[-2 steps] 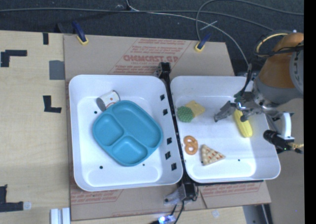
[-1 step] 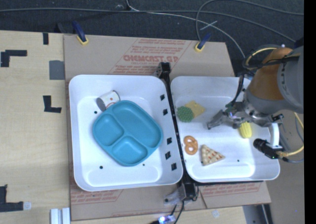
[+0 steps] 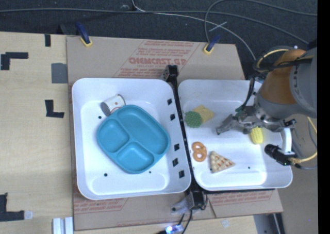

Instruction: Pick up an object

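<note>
Gripper (image 3: pixel 223 128) hovering low over right bin (image 3: pixel 227 86), approach step underway; fingers looking spread, nothing sitting between them. Candidate objects lying near: green round piece (image 3: pixel 193 118) and yellow piece (image 3: pixel 204 113) just left of jaws, pretzel (image 3: pixel 199 150) and waffle wedge (image 3: pixel 220 162) below, corn cob (image 3: pixel 256 135) behind by wrist. Next: centring over one item, descending, closing. Left bin (image 3: pixel 85 94) holding blue divided plate (image 3: pixel 133 138) and small cup (image 3: pixel 112 104).
</note>
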`<move>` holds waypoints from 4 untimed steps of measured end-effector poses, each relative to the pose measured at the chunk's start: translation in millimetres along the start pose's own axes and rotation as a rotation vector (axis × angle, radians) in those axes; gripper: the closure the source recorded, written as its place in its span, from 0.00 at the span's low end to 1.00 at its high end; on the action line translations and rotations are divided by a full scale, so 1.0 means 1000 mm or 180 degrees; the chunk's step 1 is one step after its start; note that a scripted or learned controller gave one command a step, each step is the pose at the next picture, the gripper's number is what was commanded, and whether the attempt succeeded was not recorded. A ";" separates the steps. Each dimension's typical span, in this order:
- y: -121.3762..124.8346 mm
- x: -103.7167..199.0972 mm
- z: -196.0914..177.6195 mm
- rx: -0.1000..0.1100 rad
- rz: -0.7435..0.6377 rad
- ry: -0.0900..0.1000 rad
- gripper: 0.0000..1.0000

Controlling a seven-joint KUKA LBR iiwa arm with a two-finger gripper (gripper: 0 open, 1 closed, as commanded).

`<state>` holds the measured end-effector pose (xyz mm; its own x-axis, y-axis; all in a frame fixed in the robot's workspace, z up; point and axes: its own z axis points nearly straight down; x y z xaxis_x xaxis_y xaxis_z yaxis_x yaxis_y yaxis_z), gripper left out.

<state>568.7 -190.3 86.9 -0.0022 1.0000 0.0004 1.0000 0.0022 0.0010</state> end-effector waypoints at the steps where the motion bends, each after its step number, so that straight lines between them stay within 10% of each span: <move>1: 0.001 -0.001 -0.011 -0.0016 0.0002 -0.0016 1.00; 4: 0.009 -0.012 -0.148 -0.0005 0.0001 -0.0004 1.00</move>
<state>577.8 -202.4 235.0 -0.0018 1.0000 -0.0010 1.0000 0.0018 0.0027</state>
